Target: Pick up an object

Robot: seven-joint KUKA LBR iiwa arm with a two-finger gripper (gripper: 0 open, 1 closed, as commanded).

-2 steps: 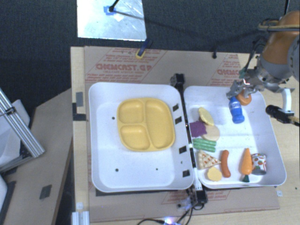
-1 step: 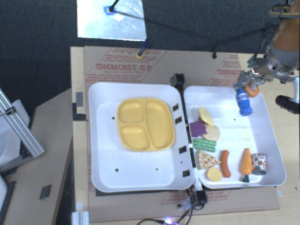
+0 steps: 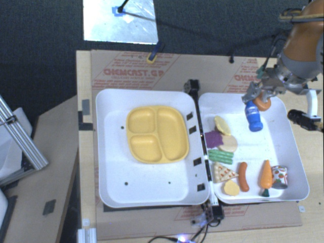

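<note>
The grey arm with its orange band (image 3: 304,34) reaches in from the right, its gripper (image 3: 257,101) hanging over the far part of the right shallow white bin (image 3: 291,130). Whether the fingers are spread or pressed together I cannot tell. Just below the gripper, a small blue plastic bottle (image 3: 253,119) stands tilted in the bin, its top up against the gripper's tip, with a round orange toy piece (image 3: 263,104) just beside it at the gripper's right.

The other play-food pieces lie toward the near and left part of the same bin: a pale yellow oval slice (image 3: 221,125), a purple piece (image 3: 213,139), a cream round piece (image 3: 229,145), a green ridged strip (image 3: 221,156), a pizza-like wedge (image 3: 223,173), a yellow round piece (image 3: 231,188), a red-orange sausage (image 3: 243,176), an orange carrot (image 3: 266,175) and a small printed packet (image 3: 279,176).

The left white bin (image 3: 109,135) holds a yellow three-compartment plastic tray (image 3: 157,134) near its middle. Both bins sit on a brown cardboard-covered surface (image 3: 136,70)
</note>
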